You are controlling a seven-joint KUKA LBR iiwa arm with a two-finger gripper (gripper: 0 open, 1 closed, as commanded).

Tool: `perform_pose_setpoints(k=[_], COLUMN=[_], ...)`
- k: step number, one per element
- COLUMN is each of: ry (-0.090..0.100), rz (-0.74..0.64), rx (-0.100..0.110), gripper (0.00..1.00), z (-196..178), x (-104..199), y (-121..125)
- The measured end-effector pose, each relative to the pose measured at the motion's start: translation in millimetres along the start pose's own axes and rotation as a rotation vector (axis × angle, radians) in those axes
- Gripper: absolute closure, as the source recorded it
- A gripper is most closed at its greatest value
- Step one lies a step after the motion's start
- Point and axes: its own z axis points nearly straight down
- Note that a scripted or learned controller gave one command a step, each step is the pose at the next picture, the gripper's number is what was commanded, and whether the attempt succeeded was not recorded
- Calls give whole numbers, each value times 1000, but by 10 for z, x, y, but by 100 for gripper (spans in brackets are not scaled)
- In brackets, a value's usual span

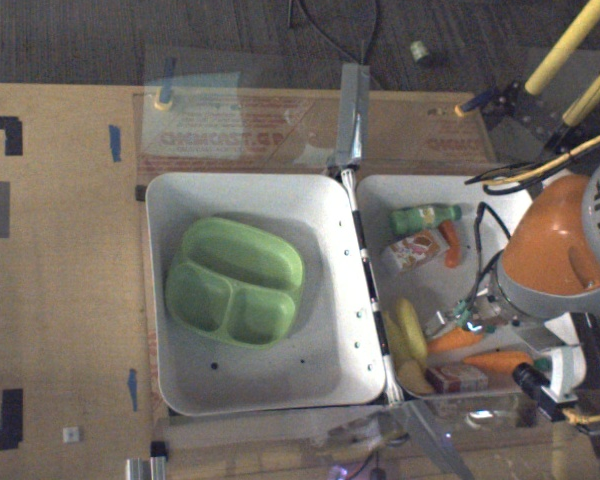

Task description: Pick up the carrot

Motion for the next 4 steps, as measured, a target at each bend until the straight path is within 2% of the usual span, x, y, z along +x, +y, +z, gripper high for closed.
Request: perform_pose_setpoints(k=[1,2,3,4], ry=[-1,5,0,8], rz=[-36,82,86,-98], rx=[0,6,3,13], gripper=[0,0,100,100], z=[9,-5,-84,-940], x=[-591,-141,-181,321], y=[-146,-53,-45,57])
